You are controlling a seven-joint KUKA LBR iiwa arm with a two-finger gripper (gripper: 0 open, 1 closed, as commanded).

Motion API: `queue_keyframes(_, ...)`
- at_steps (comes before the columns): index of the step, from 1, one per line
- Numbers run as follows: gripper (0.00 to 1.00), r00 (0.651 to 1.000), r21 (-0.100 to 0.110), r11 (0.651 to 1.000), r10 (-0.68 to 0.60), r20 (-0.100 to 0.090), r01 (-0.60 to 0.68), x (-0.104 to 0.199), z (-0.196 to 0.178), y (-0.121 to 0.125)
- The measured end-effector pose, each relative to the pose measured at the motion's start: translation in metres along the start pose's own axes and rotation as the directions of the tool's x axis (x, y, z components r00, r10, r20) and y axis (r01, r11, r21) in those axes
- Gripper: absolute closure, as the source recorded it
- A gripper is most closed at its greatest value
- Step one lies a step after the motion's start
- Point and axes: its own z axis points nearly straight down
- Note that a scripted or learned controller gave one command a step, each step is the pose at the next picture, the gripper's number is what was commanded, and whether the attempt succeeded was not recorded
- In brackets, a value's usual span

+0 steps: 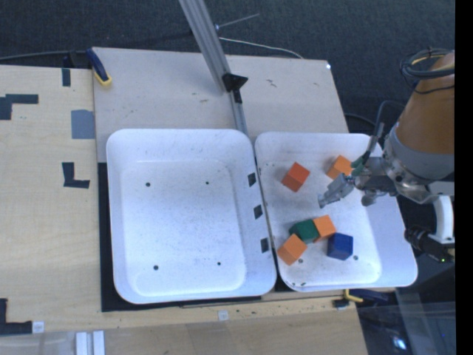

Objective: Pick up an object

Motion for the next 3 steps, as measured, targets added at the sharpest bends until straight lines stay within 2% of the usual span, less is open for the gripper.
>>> queue_keyframes(1, 0.0, 1.0, -0.001, 1.0, 0.0, 0.003, 0.0, 0.015, 0.148, 0.041)
queue_keyframes(2, 0.0, 1.0, -0.033, 0.999, -0.002, 0.01, 0.002, 0.008, 0.161, 0.014)
queue_keyframes(3, 1.0, 1.0, -0.033, 0.999, -0.001, 0.01, 0.001, 0.008, 0.152, 0.014)
